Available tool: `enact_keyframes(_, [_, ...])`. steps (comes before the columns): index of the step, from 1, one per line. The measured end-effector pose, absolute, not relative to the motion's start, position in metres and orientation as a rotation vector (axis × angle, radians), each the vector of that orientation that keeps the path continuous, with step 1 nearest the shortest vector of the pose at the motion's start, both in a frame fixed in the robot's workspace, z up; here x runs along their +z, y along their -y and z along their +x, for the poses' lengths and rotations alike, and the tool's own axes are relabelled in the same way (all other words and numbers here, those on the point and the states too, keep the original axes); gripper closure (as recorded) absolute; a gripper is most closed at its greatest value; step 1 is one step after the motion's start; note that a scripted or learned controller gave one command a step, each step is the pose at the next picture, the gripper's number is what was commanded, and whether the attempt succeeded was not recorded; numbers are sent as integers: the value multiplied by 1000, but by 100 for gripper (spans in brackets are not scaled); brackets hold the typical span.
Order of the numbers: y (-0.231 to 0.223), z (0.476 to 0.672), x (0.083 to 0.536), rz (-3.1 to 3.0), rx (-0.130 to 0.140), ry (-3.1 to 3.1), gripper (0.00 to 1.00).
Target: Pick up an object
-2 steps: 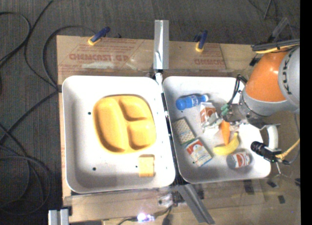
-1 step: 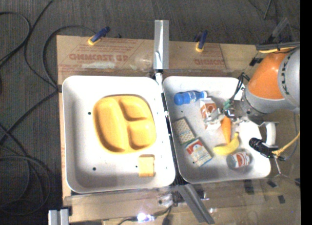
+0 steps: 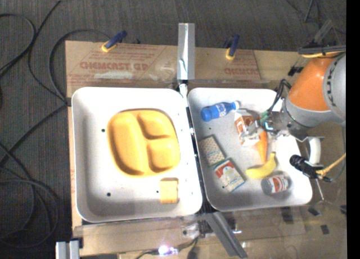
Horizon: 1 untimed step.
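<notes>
The right bin [image 3: 292,199] holds a blue bottle [image 3: 219,110] lying near its back, an orange and white carton [image 3: 244,127], a carrot [image 3: 262,145], a banana [image 3: 262,168], a small can [image 3: 275,183], a patterned packet [image 3: 212,150] and a red and white box [image 3: 229,175]. My gripper [image 3: 265,122] hangs low over the right bin's right side, just beside the carton and above the carrot's top end. The grey wrist and orange band [image 3: 316,86] hide most of it.
The left bin [image 3: 90,196] carries a yellow divided tray [image 3: 145,141] and a small yellow block [image 3: 168,190] near its front. A metal post [image 3: 185,55] stands behind the divider between the bins. Two clamps [image 3: 114,41] hold the cardboard at the back.
</notes>
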State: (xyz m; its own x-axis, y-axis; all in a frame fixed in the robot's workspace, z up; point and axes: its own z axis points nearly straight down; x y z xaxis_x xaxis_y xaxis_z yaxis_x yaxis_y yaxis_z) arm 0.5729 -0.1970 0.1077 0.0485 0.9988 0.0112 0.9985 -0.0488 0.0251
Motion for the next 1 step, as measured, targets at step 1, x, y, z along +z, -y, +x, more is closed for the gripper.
enact_keyframes(1, [169,571,211,2307,-6,-2135,100])
